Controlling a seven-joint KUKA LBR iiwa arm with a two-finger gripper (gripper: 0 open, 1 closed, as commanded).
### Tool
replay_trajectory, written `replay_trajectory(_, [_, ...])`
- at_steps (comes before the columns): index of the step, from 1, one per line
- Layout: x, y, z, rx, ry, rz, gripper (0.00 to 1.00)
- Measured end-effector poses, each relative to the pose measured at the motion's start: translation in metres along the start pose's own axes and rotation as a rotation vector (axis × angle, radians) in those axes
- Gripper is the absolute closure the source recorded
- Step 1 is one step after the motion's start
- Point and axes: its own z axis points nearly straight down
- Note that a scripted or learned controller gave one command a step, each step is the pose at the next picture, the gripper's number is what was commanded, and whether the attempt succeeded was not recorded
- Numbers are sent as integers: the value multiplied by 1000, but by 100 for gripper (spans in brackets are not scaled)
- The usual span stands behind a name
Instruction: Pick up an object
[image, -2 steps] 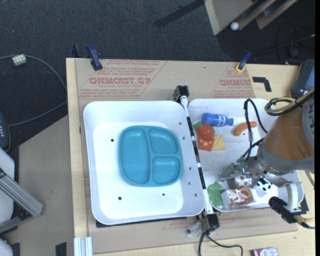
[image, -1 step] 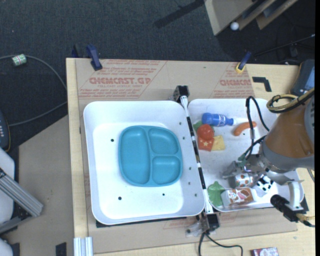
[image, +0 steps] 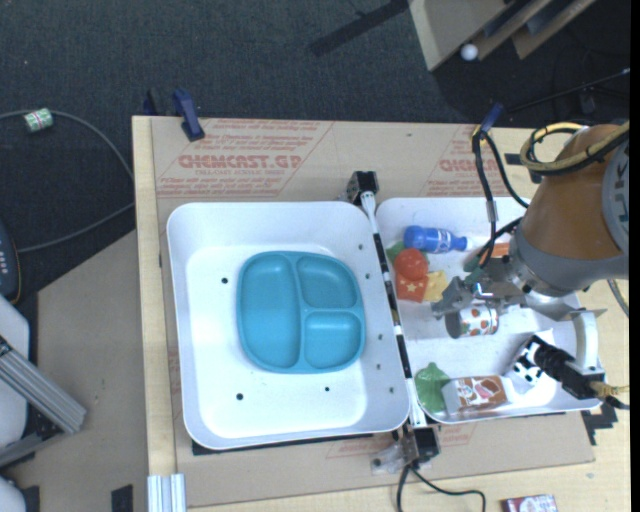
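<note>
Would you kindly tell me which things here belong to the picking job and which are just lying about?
Job in hand:
- gripper
- right bin
- blue bottle
- red and yellow toy
- small can
- green item
- flat packet

Lying about:
- left bin
- blue divided plate
- blue clamp

Bright, even overhead light (mild glare on white bins (image: 200, 260)), soft shadows, slight blur twd. frame edges.
</note>
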Motion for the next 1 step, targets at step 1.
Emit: replay_trajectory(1, [67, 11, -61, 0, 1, 0, 100])
